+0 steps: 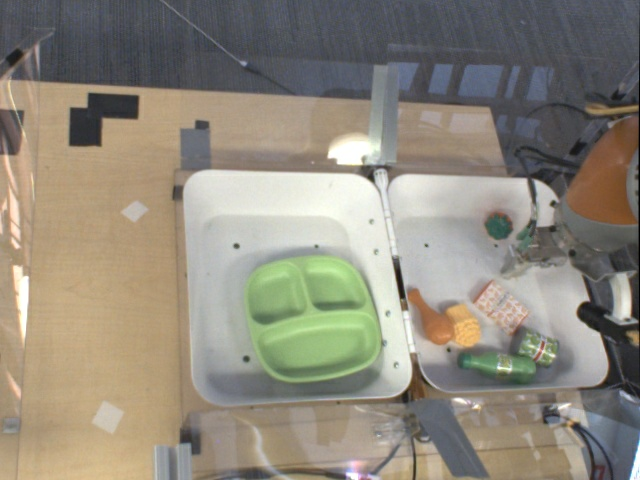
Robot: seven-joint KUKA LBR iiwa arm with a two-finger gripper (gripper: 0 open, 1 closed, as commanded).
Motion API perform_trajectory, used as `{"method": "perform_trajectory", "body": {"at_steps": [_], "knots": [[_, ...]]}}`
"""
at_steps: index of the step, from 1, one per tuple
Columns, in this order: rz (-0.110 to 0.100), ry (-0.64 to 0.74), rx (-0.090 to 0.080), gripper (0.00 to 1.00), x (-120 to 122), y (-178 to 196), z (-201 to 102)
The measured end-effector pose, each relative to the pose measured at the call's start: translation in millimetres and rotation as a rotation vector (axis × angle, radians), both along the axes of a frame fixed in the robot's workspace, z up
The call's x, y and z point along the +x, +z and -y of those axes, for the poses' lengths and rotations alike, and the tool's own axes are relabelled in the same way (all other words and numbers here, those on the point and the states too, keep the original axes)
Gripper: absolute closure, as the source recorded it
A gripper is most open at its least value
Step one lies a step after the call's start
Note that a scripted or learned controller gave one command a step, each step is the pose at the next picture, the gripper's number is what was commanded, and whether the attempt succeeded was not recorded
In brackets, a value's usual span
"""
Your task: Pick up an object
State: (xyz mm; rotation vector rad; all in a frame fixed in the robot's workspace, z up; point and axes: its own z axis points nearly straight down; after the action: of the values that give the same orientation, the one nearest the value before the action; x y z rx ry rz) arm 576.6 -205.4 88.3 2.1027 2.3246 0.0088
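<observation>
My gripper (527, 255) hangs over the right bin (440, 208), near its right side. A small dark green round object (497, 225) lies just up and left of it. Below the gripper lies a pink-and-white patterned packet (501, 306). Toward the bin's front sit an orange drumstick-shaped toy (429, 318), a yellow corn-like piece (463, 325), a green can (536, 347) and a green bottle (497, 366) on its side. Nothing can be seen held in the gripper.
The left bin (220, 218) holds a light green divided plate (312, 316). A metal divider post (384, 118) stands at the back between the bins. Cables (560, 133) run behind the arm at the right.
</observation>
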Motion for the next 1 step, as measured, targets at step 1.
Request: {"method": "perform_trajectory", "body": {"at_steps": [1], "knots": [[0.008, 0.169, -0.005, 0.00, -61.1, 2.0, -67.4]]}}
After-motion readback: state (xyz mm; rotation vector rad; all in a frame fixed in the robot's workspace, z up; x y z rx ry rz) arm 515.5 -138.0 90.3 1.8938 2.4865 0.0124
